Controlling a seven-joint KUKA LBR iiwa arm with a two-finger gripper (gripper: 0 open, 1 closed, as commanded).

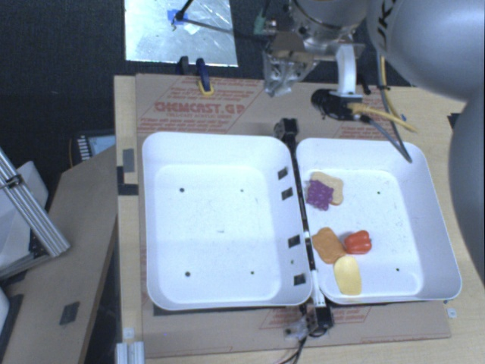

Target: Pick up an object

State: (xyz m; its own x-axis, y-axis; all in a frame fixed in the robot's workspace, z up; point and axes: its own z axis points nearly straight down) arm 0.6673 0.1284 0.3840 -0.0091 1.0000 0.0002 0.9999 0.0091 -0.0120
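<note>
Gripper point(282, 78): raised, grip state unclear. Right bin point(424, 203), below and nearer than it: red pepper point(358, 242), probably light, smooth, slippery plastic; grasp across its middle. Beside it: purple grapes point(319, 195).

A brown bench top point(91, 203) on a dark floor point(53, 51); a shiny metal sheet point(180, 21) lies behind

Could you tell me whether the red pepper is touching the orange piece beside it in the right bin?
Touching: the camera view shows the red pepper pressed against the orange piece, with no white bin floor between them.
</note>
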